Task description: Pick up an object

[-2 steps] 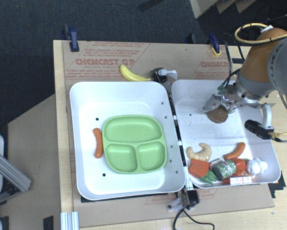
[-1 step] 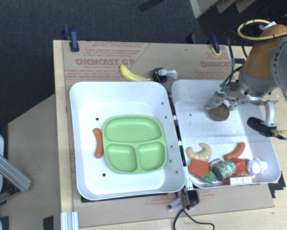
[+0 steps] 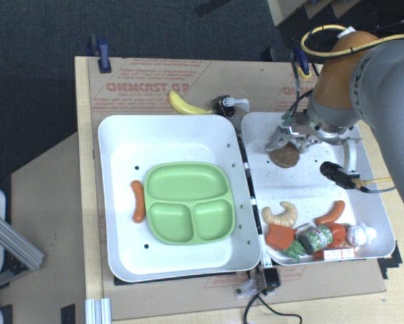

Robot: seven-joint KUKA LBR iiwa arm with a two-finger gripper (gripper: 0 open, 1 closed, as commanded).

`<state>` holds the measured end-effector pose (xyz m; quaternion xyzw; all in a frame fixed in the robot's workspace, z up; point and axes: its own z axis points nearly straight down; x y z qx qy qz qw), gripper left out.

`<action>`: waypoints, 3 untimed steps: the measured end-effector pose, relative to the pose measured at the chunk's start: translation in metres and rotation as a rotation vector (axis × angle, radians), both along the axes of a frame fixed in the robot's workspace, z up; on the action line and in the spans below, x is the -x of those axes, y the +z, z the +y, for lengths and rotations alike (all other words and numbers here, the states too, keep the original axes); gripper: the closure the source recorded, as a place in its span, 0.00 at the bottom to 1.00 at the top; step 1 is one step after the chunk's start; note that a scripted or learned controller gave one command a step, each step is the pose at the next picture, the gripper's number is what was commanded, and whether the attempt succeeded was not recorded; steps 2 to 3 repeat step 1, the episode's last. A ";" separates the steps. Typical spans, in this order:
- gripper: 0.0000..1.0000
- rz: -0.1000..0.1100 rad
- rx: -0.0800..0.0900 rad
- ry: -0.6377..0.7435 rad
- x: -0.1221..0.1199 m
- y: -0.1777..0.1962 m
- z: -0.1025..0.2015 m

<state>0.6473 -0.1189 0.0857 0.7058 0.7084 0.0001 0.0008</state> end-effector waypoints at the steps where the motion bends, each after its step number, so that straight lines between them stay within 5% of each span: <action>1: 1.00 -0.001 -0.005 0.002 0.063 0.105 0.064; 3: 1.00 -0.001 -0.005 0.002 0.063 0.105 0.064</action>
